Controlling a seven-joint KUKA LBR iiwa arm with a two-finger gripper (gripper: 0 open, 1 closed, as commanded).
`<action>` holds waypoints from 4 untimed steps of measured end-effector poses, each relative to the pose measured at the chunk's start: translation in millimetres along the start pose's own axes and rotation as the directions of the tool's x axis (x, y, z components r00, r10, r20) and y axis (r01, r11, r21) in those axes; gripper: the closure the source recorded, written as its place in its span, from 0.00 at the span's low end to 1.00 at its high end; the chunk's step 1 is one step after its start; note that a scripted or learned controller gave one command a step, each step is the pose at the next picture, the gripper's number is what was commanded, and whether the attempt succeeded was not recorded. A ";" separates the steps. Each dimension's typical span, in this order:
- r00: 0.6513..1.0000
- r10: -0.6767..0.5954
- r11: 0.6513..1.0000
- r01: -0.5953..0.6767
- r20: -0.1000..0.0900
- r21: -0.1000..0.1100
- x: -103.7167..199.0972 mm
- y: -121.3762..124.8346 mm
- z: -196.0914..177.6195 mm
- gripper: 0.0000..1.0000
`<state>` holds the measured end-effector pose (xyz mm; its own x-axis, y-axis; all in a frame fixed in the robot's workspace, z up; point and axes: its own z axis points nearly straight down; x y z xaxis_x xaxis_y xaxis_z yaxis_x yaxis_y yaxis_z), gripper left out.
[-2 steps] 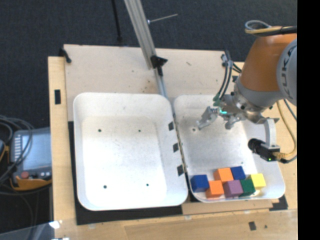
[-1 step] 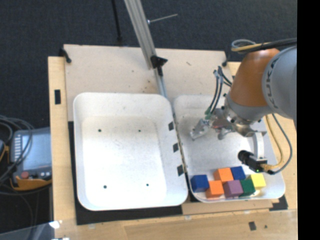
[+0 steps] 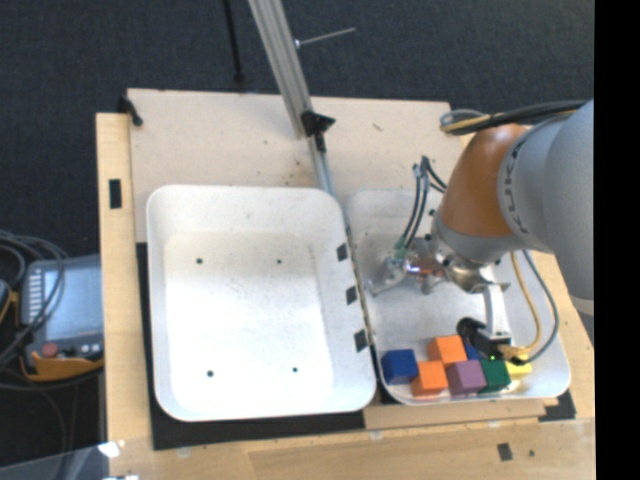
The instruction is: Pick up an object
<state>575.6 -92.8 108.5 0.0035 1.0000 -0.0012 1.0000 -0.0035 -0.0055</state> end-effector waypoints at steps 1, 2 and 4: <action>1.000 0.001 1.000 -0.001 0.001 -0.006 -1.4 0.8 11.3 0.00; 1.000 0.010 1.000 -0.010 0.000 -0.011 -2.5 1.8 -0.6 1.00; 1.000 -0.008 1.000 0.008 0.001 -0.013 -11.8 6.0 -117.2 1.00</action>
<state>582.2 -104.4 225.7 -0.0040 1.0000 -0.0020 1.0000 0.0040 0.0076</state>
